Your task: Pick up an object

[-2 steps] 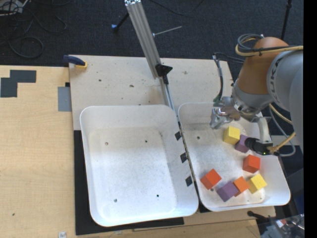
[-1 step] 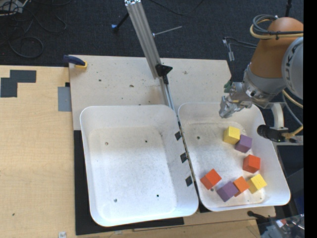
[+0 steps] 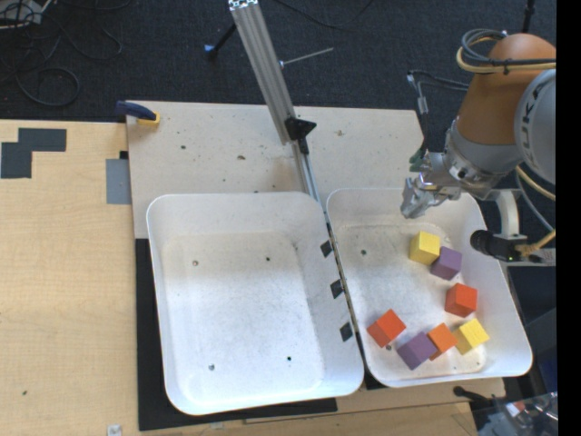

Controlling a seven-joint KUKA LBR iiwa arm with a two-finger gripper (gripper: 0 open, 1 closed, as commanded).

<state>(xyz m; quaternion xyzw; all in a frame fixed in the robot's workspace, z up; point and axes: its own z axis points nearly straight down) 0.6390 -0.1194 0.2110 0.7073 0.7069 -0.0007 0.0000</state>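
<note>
Blocks: seven small cubes lie in the right shallow white bin (image 3: 508, 352), none with a long axis; most sit turned cornerwise to the bin walls.
Upper pair: a yellow cube (image 3: 424, 247) with a purple cube (image 3: 447, 263) touching it at its 4 o'clock.
Lone block: a red-orange cube (image 3: 461, 299) just below that pair, at 5 o'clock from the purple one.
Lower cluster: an orange cube (image 3: 387, 327) at the bin's 7 o'clock, then a larger purple cube (image 3: 417, 350), a small orange cube (image 3: 442, 338) and a second yellow cube (image 3: 472, 334), the last three touching in a row.
Arm: the grey arm with orange band (image 3: 495, 89) reaches in from 3 o'clock, wrist bent downward.
Claw: the metal claw (image 3: 416, 203) hangs over the right bin's far edge, at 11 o'clock from the yellow cube and apart from it; I cannot tell how its fingers stand.
Surroundings: the left white bin (image 3: 163, 243) sits beside it on the desk (image 3: 209, 148); a slanted aluminium bar (image 3: 265, 62) rises at 12 o'clock.
</note>
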